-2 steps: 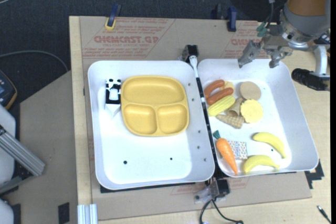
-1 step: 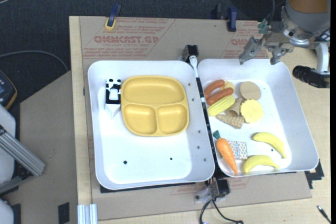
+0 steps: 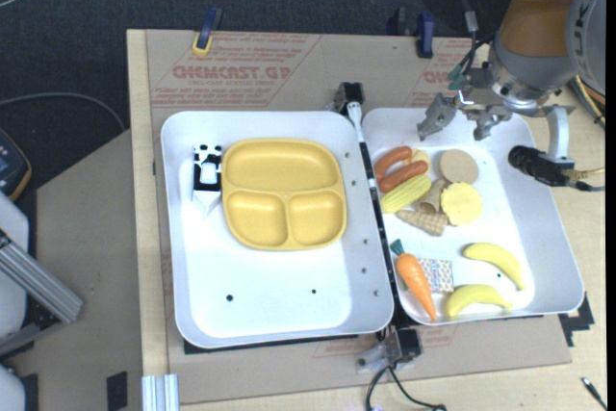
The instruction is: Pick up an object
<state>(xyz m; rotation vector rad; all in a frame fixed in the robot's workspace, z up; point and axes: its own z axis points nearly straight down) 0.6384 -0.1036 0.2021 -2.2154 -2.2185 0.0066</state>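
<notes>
Grey-fingered gripper (image 3: pixel 464 118), its fingers spread apart and holding nothing, hangs over the right bin (image 3: pixel 553 236); toy hot dogs (image 3: pixel 401 166) lie just below-left, a round cookie (image 3: pixel 458 167) directly below.

A yellow 3-compartment plate (image 3: pixel 285 192) lies in the left bin (image 3: pixel 183 236) beside a black-and-white block (image 3: pixel 207 168).

"chemcast gp" in red, repeated, on the brown board (image 3: pixel 252 70) beneath the bins; nothing else legible
</notes>
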